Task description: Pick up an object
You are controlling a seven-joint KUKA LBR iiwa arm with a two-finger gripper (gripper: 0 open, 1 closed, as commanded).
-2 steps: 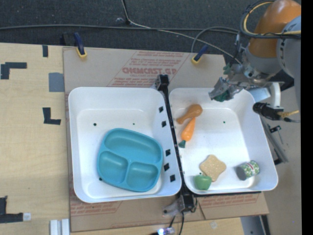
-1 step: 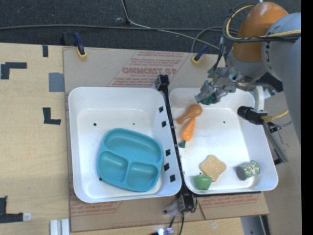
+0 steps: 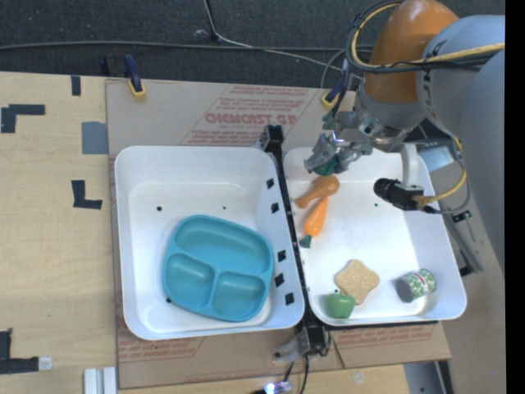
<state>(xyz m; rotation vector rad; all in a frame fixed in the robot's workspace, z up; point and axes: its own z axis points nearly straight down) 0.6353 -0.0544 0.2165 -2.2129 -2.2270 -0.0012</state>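
From above, the gripper [image 3: 330, 156] hangs over the right white bin's [image 3: 426, 240] far-left corner; something dark green sits at its fingers, too blurred to tell whether it is held. An orange plastic carrot [image 3: 315, 217] lies just below. The left white bin [image 3: 135, 220] holds a blue divided plate [image 3: 217, 267].

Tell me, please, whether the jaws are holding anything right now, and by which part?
It cannot be told: the gripper hovers just above the orange carrot-like toy in the right bin, but no object is clearly between them.
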